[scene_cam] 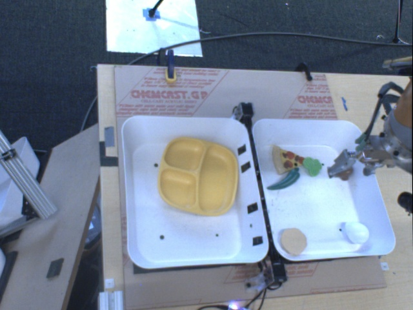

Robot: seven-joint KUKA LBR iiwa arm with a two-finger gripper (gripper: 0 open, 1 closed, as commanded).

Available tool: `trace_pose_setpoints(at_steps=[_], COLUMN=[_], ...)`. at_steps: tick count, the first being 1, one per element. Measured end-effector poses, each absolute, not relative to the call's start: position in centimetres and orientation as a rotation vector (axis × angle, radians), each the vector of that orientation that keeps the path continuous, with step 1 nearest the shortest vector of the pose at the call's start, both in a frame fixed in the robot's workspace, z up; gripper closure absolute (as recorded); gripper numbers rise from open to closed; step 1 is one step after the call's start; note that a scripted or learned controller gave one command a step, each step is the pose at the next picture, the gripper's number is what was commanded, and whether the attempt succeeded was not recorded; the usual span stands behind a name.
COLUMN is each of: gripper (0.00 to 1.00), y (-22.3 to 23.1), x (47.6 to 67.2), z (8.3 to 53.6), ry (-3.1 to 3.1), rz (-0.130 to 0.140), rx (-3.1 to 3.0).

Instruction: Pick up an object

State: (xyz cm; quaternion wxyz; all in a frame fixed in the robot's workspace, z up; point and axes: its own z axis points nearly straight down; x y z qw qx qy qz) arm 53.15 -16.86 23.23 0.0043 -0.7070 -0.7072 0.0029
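1. Camera view shows me two white bins side by side; the left bin point(139, 173) holds a yellow divided plate point(198, 175), and the right bin point(377, 199) holds the small loose things I can choose from.
2. I count, in the right bin, a pizza slice toy point(282, 158) at the far left, a green piece point(312, 166) just beside it, a dark green pepper-like piece point(284, 180) touching or nearly touching the slice's near edge, a tan round disc point(293, 241) at the near left corner, and a white egg-shaped object point(355, 232) at the near right.
3. I see the gripper point(342, 167) low over the far right part of that bin, reaching in from the right, well apart from the disc and the egg, and near but not at the green piece.
4. I cannot tell how the gripper is set; its tip is a small blurred mass, and something brownish sits at it that I cannot identify as an object or part of the tool.
5. My judgement: nothing is clearly lifted yet. Every object I can name lies on the bin floor, so the grasp and lift remain to be done.
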Motion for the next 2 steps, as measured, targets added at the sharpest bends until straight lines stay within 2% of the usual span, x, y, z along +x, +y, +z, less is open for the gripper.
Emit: trace_pose_setpoints(at_steps=[1,2], gripper=[0.00,0.00], y=[-16.8,-17.0], x=[53.4,53.6], z=[23.9,19.7], ry=[-2.226,-2.222], rz=[-0.001,0.001], rx=[-2.218,-2.219])
